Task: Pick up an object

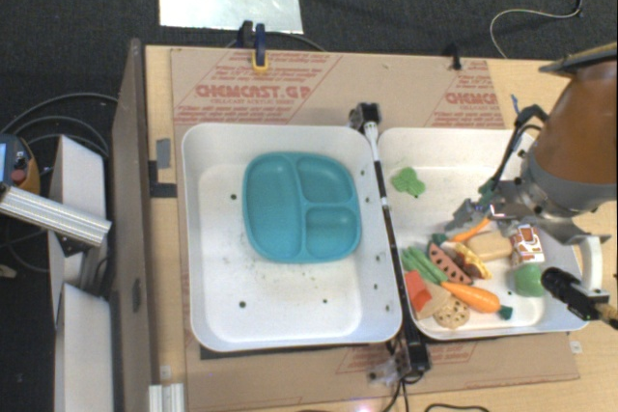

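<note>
A teal divided plate (300, 208) is lying in the left bin (217, 304). In the right bin (454, 154), a carrot (471, 296) is lying with its long axis running left to right, its green tip pointing right. The gripper (492, 207) is hovering above the pile; its state, I cannot tell.

Gripper (486, 210) low, arm (579, 145) seemingly bent downward.

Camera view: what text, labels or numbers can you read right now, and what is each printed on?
"CHEMCAST GP": red print on the brown sheet behind the left bin, readable.
A second red print of the same look, on that sheet behind the right bin: cut off and blurred, not fully readable.
Small red and white package in the right bin: markings too small to read.
Nothing else legible.
</note>
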